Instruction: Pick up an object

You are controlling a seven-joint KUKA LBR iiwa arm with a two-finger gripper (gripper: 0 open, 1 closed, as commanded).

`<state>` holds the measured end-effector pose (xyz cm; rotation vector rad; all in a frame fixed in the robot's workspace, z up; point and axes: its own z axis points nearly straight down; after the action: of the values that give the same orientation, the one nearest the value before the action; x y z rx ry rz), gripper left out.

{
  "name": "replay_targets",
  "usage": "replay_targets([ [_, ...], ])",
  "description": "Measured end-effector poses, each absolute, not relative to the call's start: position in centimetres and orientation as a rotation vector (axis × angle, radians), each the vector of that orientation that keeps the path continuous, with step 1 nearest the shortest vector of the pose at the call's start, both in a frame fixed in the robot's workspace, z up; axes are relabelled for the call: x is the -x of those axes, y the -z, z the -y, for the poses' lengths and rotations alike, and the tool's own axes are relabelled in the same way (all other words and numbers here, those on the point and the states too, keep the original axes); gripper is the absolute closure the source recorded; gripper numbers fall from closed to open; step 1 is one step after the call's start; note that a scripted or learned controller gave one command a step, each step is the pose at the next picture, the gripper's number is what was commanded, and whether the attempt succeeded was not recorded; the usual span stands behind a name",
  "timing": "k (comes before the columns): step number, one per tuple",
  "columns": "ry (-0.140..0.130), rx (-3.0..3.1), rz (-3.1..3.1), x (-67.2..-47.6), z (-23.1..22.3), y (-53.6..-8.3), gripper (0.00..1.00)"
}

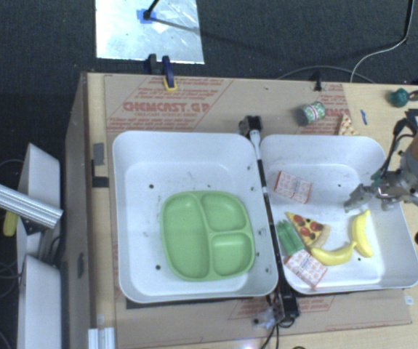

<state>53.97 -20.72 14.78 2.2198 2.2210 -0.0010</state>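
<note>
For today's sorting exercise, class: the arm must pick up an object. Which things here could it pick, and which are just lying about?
Could be picked, right bin:
yellow toy banana
second yellow banana
toy pizza slice
green ridged piece
two red-patterned white packets

Lying about:
green divided plastic tray, left bin
small green patterned can, on the bench

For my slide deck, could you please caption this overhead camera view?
The tool hovers over the right bin, just above a banana; the left bin holds a green tray.

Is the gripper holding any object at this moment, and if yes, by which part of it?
Nothing is held. The gripper hangs in the right bin just above the top end of a banana, with nothing between its fingers.
</note>
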Motion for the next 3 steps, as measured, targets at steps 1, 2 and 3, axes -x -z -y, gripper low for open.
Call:
replay_targets([
  [1, 0.000, -2.221, -2.223, -51.6, 20.6, -9.0, 0.00],
  [2, -0.003, -2.218, -2.220, -51.7, 20.7, -10.0, 1.00],
  [3, -0.004, -2.215, -2.224, -55.9, 16.6, -16.7, 1.00],
])
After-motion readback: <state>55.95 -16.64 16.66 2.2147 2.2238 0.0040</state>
